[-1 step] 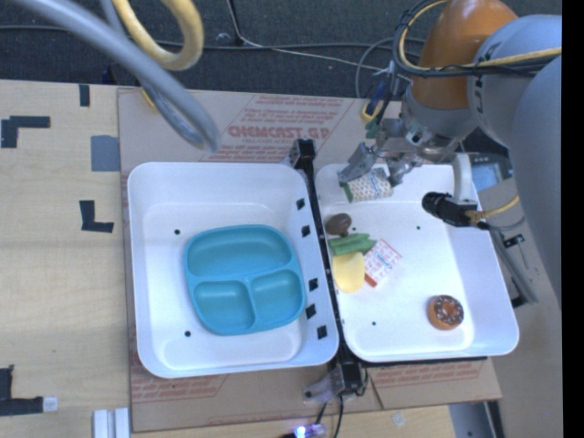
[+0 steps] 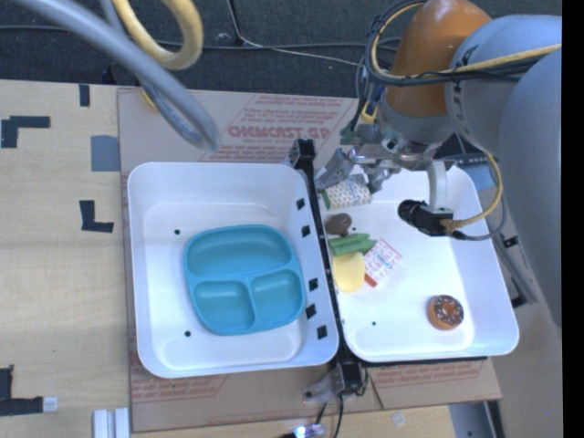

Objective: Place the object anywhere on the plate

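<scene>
A blue plate (image 2: 245, 277) with three compartments lies in the left bin (image 2: 155, 199). My gripper (image 2: 345, 177) hangs over the far left corner of the right bin (image 2: 474, 336), close to the wall between the bins. Right under it lies a small checkered packet (image 2: 350, 193); whether they touch is unclear. Nearer along that wall sit a brown lump (image 2: 338, 223), a green piece (image 2: 352, 243) and a yellow piece (image 2: 348, 273). A red and white packet (image 2: 382, 261) lies beside them, and a chocolate doughnut (image 2: 445, 312) rests near the front right.
A black cable and plug (image 2: 427, 216) hang from the wrist over the right bin. Grey and yellow hoses (image 2: 155, 26) arch above the far left. Black clips (image 2: 310, 235) line the wall where the bins meet. Cardboard (image 2: 274, 121) lies under both bins.
</scene>
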Tool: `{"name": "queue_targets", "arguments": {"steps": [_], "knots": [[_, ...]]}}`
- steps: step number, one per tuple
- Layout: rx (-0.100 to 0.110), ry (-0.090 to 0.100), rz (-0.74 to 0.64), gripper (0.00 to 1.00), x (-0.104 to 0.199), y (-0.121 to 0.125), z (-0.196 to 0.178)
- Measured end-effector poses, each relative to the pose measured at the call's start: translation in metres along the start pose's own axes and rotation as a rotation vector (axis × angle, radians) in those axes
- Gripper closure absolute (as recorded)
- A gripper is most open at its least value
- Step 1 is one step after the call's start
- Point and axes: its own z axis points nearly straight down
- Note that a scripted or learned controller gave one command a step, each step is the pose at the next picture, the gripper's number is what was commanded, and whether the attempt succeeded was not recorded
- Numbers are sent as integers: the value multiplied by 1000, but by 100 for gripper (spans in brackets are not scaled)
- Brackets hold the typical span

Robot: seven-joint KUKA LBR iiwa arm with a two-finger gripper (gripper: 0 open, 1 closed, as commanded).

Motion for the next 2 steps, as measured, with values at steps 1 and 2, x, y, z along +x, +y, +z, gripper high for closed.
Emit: {"name": "queue_targets", "arguments": {"steps": [1, 2], "knots": [[1, 0, -1, 100, 43, -24, -9], [1, 0, -2, 100, 96, -43, -13]]}}
